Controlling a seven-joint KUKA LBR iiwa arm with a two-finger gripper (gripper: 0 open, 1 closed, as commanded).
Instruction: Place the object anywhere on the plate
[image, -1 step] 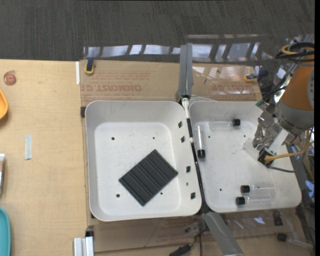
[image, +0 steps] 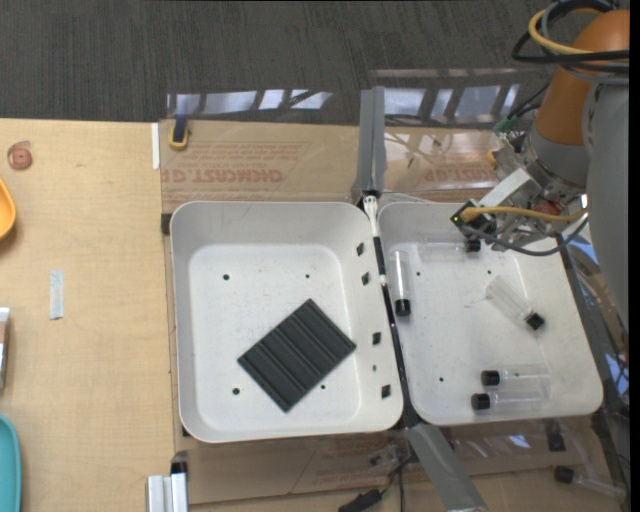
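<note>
I see the gripper (image: 478, 232) over the right bin's (image: 560, 400) back edge; I cannot tell its state. Clear tubes (image: 400, 285) lie there. The dark plate (image: 297, 354) sits in the left bin (image: 200, 400).

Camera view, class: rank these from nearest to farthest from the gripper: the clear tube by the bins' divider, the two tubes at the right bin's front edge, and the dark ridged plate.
1. Clear tube by the divider, right bin's left side, nearest the gripper.
2. Pair of front tubes, right bin's front edge.
3. Dark ridged plate, left bin, farthest.
</note>
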